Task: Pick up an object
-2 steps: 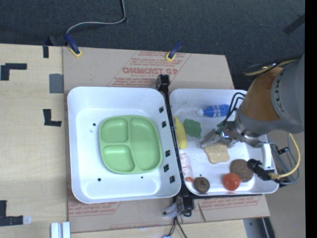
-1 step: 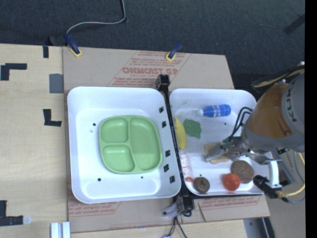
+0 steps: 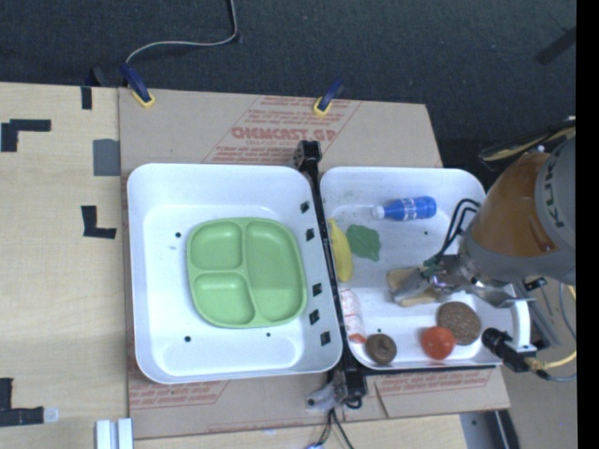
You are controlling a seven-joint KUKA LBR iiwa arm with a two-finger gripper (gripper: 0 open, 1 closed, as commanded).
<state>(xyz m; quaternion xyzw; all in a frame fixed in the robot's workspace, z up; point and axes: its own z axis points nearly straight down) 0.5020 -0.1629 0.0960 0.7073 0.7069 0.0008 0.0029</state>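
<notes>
We see the gripper (image 3: pixel 423 282) low in the right bin (image 3: pixel 402 183), its tip over a tan, flattish object (image 3: pixel 409 286); we cannot tell whether it grips anything. At five o'clock from it lies a brown round disc (image 3: pixel 460 321), with a red tomato-like ball (image 3: pixel 437 342) just below. A small brown ring (image 3: pixel 380 348) sits at seven o'clock. A blue bottle (image 3: pixel 406 210) lies at twelve o'clock, a green leaf-shaped piece (image 3: pixel 363 241) and yellow banana (image 3: pixel 341 251) at ten. The left bin (image 3: pixel 159 190) holds a green divided plate (image 3: pixel 247 271).
</notes>
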